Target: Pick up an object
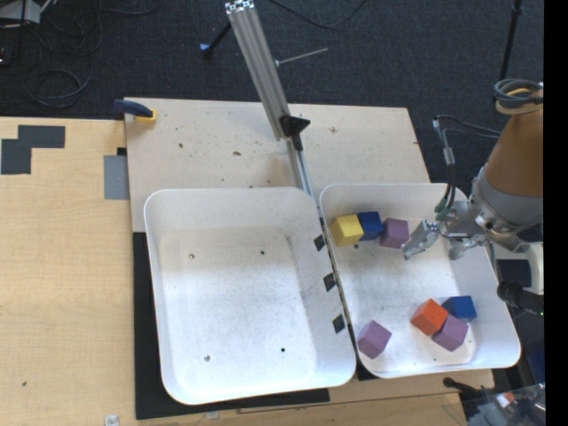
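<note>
While your claw [437, 240] hovers open and empty over the right bin [497, 358], a purple cube [395, 232] sits just beside it, next to blue [370, 224] and yellow [347, 229] cubes near the divider.

Blocks [395, 232] lie inside the right bin [497, 349].

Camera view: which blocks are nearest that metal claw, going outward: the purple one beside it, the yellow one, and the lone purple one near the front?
From the end effector:
1. Purple block, just left.
2. Yellow block, farther left, by the divider.
3. Lone purple block, front-left corner of the right bin.
</note>
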Available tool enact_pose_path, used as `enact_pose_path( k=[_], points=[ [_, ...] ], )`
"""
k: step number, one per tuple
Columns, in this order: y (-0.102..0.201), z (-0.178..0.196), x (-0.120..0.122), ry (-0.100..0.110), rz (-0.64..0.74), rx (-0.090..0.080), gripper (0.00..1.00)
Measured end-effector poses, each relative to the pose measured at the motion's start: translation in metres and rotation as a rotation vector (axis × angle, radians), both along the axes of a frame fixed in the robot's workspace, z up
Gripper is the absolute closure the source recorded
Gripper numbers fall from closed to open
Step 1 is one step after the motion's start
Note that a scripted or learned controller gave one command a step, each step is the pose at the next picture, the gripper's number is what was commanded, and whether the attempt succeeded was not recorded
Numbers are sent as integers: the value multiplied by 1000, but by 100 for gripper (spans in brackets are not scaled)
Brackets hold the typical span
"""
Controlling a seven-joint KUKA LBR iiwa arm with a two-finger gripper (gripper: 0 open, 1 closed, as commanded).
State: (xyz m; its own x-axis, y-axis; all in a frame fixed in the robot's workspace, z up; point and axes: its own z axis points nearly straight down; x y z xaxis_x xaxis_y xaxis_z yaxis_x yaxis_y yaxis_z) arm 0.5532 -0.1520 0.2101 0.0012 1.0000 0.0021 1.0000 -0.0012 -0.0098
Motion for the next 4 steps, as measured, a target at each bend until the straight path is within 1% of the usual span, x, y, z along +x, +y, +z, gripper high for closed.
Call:
enact_pose_path(
  k=[1, 2, 3, 4],
  points=[
    [1, -49, -1, -1, 0, 0, 0],
    [10, -110, -6, 0, -1, 1, 0],
    [8, -96, -5, -5, -10, -1, 100],
    [-4, -42, -4, -12, -8, -3, 100]
  ],
)
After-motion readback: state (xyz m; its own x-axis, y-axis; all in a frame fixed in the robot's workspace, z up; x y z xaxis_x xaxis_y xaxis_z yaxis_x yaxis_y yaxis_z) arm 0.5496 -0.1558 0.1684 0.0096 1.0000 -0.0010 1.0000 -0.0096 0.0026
